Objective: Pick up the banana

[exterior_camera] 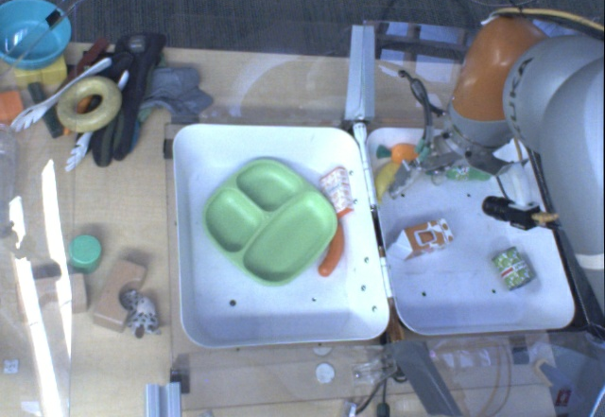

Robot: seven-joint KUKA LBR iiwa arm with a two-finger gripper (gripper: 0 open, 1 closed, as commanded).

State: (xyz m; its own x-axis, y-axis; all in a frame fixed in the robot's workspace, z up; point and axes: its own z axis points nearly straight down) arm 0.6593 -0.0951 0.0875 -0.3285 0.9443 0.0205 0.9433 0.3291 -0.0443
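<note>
The curved yellow banana (386, 178) lies at the right bin's (473, 311) far-left corner. The metal claw (423, 163) hovers just beside it; whether it is apart or together, I cannot tell.

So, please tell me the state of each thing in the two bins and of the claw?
Banana: lying at right bin's left wall, not lifted.
Claw: low beside banana.
Green plate: flat in left bin.
Carrot: lying against plate's edge.
Carton: lying in right bin.
Green packet: lying in right bin.
</note>
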